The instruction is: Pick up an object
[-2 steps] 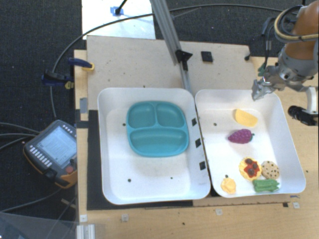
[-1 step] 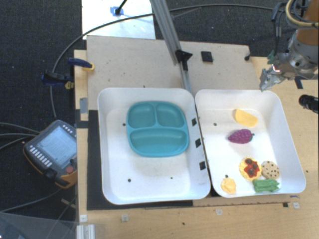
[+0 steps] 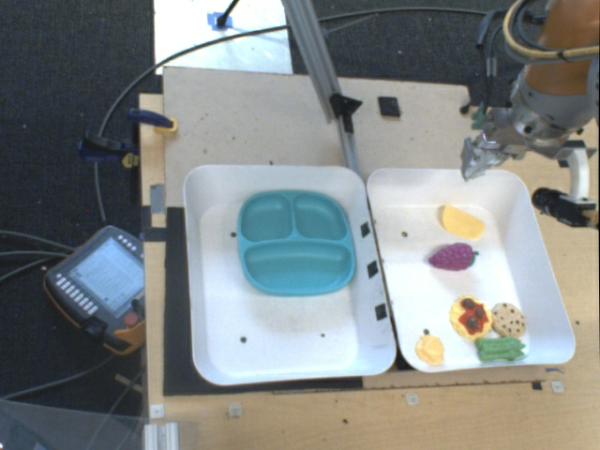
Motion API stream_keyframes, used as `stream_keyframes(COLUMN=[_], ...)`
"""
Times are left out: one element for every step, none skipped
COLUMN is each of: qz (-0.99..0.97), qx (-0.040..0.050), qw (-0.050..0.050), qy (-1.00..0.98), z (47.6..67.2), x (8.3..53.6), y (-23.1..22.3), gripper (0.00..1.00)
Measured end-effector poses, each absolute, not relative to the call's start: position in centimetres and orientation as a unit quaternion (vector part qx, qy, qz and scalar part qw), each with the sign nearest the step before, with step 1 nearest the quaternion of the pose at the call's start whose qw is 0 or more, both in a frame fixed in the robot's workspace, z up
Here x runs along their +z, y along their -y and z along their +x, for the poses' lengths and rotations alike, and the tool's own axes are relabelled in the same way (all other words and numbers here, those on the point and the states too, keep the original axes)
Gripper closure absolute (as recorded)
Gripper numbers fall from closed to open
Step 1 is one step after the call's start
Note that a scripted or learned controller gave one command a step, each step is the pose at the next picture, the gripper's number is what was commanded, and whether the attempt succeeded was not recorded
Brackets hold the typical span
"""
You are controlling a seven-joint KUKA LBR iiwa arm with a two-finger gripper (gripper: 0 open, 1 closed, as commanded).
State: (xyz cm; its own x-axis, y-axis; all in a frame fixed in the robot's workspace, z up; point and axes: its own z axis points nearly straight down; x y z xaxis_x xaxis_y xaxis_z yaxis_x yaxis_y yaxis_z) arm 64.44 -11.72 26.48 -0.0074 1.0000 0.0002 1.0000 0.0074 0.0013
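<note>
The right bin (image 3: 394, 200) holds several toy foods: a yellow wedge (image 3: 462, 221), a purple grape bunch (image 3: 452, 256), a small pizza (image 3: 470, 317), a cookie (image 3: 507, 320), a green pod (image 3: 500, 349) and a pale yellow piece (image 3: 429, 349). My gripper (image 3: 472, 163) hangs above the bin's far rim, up and slightly right of the yellow wedge. Nothing shows between its fingers.
A teal divided plate (image 3: 296, 243) lies in the left bin (image 3: 211, 279). A slanted metal pole (image 3: 314, 50) rises behind the bins. A teach pendant (image 3: 98, 287) rests left of the bench, with cables on the floor.
</note>
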Motion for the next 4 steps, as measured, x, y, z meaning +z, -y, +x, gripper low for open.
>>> stream_keyframes(qz=[0.705,0.704,0.705,0.705], qx=[-0.0002,0.0002,-0.0003,0.0000], qw=[0.000,0.000,-0.001,0.000], qy=[-0.710,-0.710,-0.710,-0.709], z=[61.5,59.6,57.3,55.5], x=[25.0,25.3,24.6,22.9], y=[6.7,2.3,-1.1,-5.3], gripper=[1.00,1.00,1.00,1.00])
